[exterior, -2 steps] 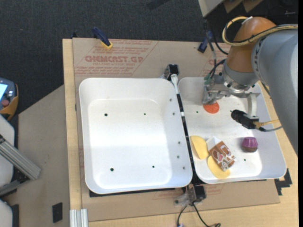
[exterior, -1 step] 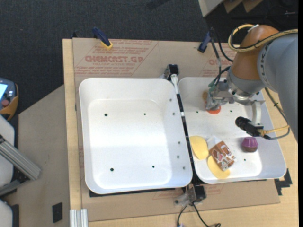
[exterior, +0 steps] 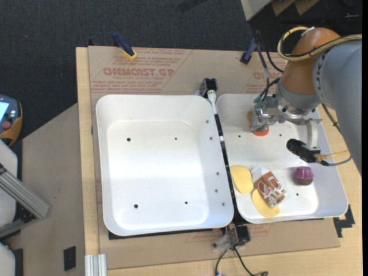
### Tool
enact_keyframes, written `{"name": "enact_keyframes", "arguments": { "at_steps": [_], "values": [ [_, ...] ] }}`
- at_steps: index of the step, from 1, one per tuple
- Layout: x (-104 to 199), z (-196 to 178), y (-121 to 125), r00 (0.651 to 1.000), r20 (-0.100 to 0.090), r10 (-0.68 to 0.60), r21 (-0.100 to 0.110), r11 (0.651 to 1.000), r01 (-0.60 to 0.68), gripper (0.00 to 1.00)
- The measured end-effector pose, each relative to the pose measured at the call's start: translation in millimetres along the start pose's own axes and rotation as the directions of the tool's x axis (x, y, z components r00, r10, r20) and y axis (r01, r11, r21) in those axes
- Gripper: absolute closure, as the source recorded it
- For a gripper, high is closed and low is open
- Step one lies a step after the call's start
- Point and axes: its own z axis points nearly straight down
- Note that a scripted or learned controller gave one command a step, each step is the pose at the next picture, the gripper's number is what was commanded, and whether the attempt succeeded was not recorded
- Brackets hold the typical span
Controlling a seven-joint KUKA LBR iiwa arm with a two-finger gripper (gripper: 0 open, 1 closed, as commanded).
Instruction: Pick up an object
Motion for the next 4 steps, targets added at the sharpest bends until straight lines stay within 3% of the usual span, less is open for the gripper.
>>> {"name": "enact_keyframes", "arguments": {
  "at_steps": [1, 2, 3, 4],
  "values": [
    [-7, 0, 8, 1.000, 0.000, 0.000, 0.000, 1.000, 0.000, 1.00],
    [-15, 2, -20, 1.000, -0.001, 0.003, 0.007, 1.000, -0.003, 1.00],
    [-14, 3, -20, 1.000, -0.001, 0.002, 0.008, 1.000, -0.002, 0.00],
    [-30, 7, 19, 1.000, -0.008, -0.005, 0.036, 0.999, 0.005, 0.00]
  ]
}}
